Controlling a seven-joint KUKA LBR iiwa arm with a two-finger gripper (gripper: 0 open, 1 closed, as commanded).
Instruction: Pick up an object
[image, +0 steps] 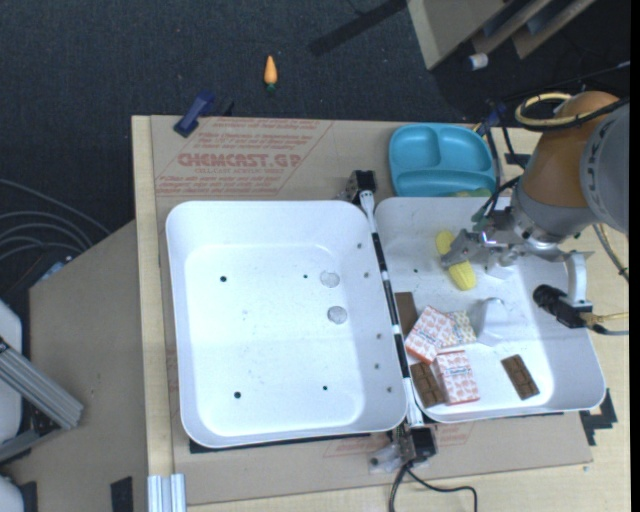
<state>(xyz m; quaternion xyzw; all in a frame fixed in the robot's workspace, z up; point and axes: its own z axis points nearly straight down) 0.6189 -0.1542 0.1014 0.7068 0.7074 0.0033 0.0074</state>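
The right bin (560, 385) holds the loose objects. Two small yellow pieces lie in its far half, one (445, 242) just left of my gripper (482, 248) and one (462, 275) just in front of it. My gripper hangs low over the bin's far middle, below the arm's orange band (560, 165). Nearer the front lie two pink-and-white packets (432, 332) (458, 378). Around them are brown bars (405, 310) (425, 385) (518, 375). A pale grey piece (490, 316) rests in the middle.
The left bin (200, 225) has two small round discs (330, 280) (337, 315) on its floor. A blue divided tray (440, 160) stands behind the right bin. A black cable fitting (555, 305) hangs from the arm over the right bin's right side.
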